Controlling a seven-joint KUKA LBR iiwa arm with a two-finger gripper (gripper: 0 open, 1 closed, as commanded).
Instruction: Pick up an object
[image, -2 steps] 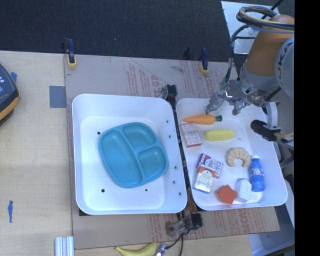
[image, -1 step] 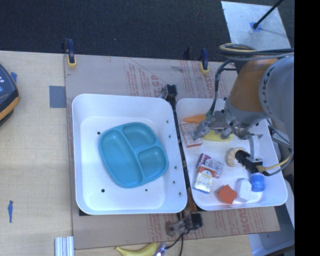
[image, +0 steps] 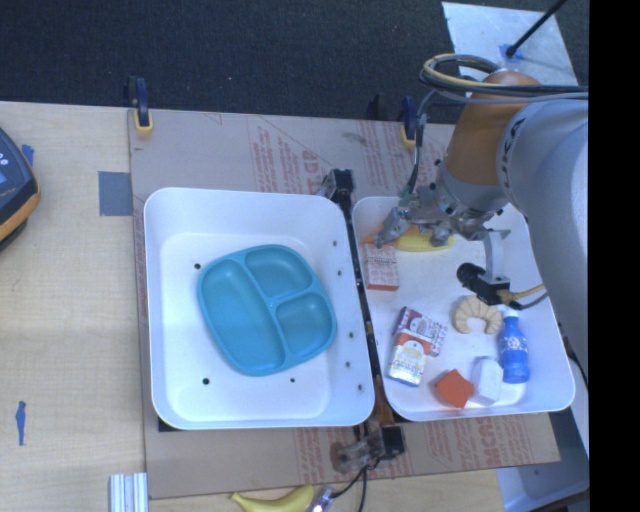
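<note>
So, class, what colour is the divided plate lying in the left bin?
Light blue; the divided plate shows plainly in the camera view, against the white left bin.

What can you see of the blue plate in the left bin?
The blue plate is a rounded, light blue tray that looks like plastic, with three compartments: one long, two smaller. It lies flat and upright, turned at a slant, near the middle of the left bin. Its compartments hold nothing, and it touches only the bin floor.
</note>
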